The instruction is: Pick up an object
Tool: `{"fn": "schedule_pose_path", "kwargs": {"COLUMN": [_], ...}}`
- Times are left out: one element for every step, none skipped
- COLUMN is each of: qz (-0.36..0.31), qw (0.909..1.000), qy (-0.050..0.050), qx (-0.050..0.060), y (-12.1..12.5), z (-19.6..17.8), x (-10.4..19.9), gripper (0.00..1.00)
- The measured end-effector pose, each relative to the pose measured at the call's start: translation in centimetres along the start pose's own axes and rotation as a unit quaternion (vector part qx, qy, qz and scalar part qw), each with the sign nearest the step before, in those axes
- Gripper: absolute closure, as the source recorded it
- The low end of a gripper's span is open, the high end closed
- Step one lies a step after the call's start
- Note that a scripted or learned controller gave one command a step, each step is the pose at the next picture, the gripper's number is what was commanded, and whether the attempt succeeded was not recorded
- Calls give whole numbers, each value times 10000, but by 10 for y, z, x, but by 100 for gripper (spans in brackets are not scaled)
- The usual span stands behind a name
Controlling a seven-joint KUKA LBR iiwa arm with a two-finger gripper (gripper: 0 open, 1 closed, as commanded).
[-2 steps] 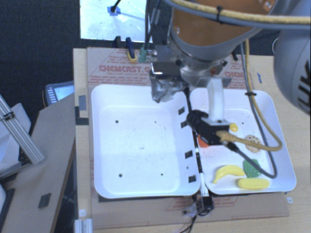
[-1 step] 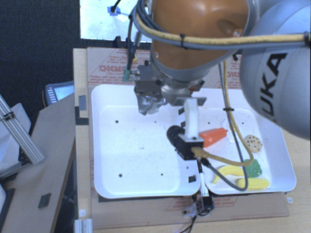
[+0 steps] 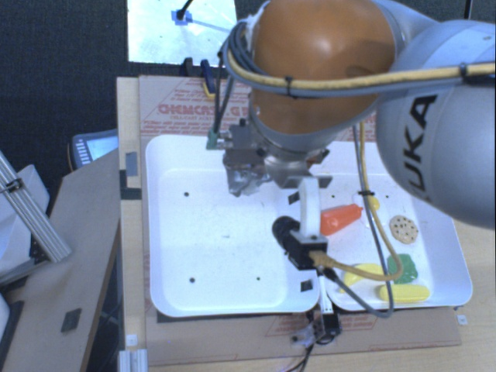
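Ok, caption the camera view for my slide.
KUKA arm hangs over two white bins, toy food in the right one.

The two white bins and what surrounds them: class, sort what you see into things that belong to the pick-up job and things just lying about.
Part of the job:
- end effector, over the left bin
- carrot-shaped orange toy, round cookie, green piece, yellow piece, all in the right bin

Just lying about:
- cardboard sheet under the bins
- metal rail, far left

Right bin contents: orange carrot [image 3: 341, 219] lying tilted near the divider; round speckled cookie [image 3: 403, 229]; green piece [image 3: 406, 269]; two yellow pieces [image 3: 403, 292] near the front wall.
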State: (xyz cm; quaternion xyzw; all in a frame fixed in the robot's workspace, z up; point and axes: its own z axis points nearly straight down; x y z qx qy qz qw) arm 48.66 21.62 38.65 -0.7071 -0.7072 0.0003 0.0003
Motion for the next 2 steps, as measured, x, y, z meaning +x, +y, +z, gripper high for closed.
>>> {"fn": "schedule_pose_path", "kwargs": {"qz": [-28,-10], "qw": [10000,10000], "qy": [26,11], "qx": [-47,-17], "y": [3,0], "z": [-90,-111], "x": [19,9], "gripper": [100,100]}}
